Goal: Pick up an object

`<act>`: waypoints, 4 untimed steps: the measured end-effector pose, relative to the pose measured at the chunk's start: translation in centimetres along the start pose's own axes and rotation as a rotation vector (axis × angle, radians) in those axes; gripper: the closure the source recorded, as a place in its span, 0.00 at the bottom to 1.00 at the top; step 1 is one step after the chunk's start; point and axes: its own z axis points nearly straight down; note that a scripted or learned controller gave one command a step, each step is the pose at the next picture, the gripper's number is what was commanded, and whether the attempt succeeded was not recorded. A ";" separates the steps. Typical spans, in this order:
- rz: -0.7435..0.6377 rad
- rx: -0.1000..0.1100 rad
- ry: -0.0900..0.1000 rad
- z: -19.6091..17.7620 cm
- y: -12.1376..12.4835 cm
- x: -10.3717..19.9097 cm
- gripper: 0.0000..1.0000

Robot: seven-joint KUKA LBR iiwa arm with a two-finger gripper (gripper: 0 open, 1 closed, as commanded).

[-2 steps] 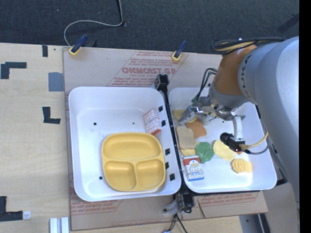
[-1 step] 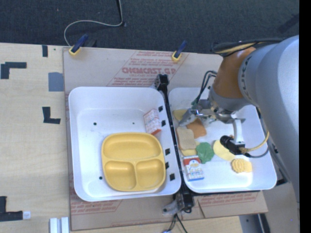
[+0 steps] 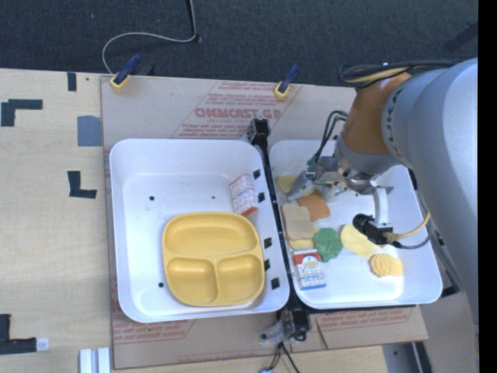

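Two shallow white bins sit side by side on a cardboard sheet printed in red with "CHEMCAST GP". A black divider rail runs between them and serves as the landmark here. Left of the rail, the left bin holds a yellow sectioned tray and, just beside the rail, a small red and white carton whose print is too small to read. Right of the rail, the right bin holds a crowded heap: a tan bread slice nearest the rail, an orange piece, a green leafy piece, a yellow piece, a corn-coloured piece and a red and white box. The gripper hangs over the heap's far end, close to the rail; whether it is open or closed I cannot tell.
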 end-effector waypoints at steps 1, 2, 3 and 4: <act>-0.001 0.000 0.000 0.0 0.8 -0.2 0.00; 0.000 -0.002 -0.003 0.0 -0.5 0.6 0.00; -0.003 0.005 -0.004 0.1 5.2 0.9 0.00; 0.002 0.001 -0.002 0.1 2.3 1.1 0.00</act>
